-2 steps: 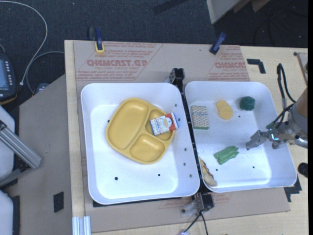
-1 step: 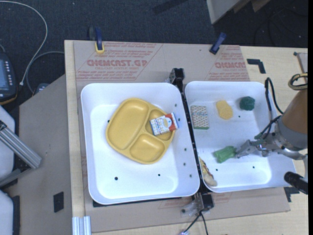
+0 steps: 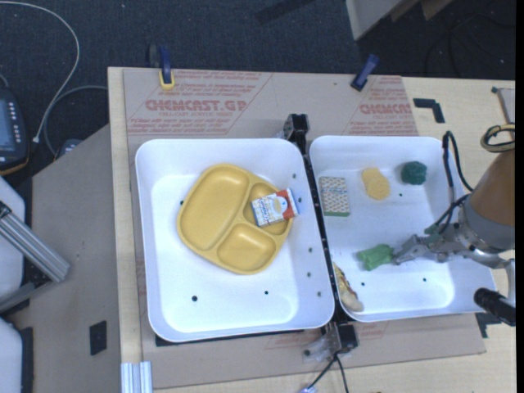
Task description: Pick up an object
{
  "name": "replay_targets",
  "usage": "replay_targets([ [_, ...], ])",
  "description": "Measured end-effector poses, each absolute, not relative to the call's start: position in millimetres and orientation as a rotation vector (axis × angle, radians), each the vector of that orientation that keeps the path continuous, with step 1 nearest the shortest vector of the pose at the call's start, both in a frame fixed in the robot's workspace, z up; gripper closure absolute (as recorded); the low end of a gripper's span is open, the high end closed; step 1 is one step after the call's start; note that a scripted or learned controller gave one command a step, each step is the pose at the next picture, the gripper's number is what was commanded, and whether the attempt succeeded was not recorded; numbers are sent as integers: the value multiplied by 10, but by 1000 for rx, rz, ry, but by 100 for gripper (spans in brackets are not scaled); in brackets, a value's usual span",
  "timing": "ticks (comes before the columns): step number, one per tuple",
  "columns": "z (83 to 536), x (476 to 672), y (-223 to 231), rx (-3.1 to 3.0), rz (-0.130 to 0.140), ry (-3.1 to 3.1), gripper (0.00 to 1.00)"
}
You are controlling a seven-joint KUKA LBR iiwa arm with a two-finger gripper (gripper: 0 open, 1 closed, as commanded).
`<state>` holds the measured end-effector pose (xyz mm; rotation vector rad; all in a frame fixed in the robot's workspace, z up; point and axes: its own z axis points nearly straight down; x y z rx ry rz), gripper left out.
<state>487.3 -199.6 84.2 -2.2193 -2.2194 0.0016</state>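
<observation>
1. The bench top (image 3: 246, 97) is sitting in the middle of everything, a tan board with red "CHEMCAST" lettering running across its far side.
2. Dark blue-grey carpet (image 3: 205, 23) is spreading out beyond the bench's far edge and off to its left.
3. A white cable (image 3: 57, 80) is looping over that carpet, far-left of the bench.
4. A yellow clamp (image 3: 166, 76) and a blue clamp (image 3: 363, 72) are gripping the bench's far edge.
5. An aluminium rail (image 3: 33, 244) is poking in diagonally, left of the bench.
6. Light is falling evenly, pretty soft.
</observation>
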Motion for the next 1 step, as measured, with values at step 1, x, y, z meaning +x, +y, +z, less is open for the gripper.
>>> replay_targets([
  [1,948,4877,-1999,-2222,0,-2221,100],
])
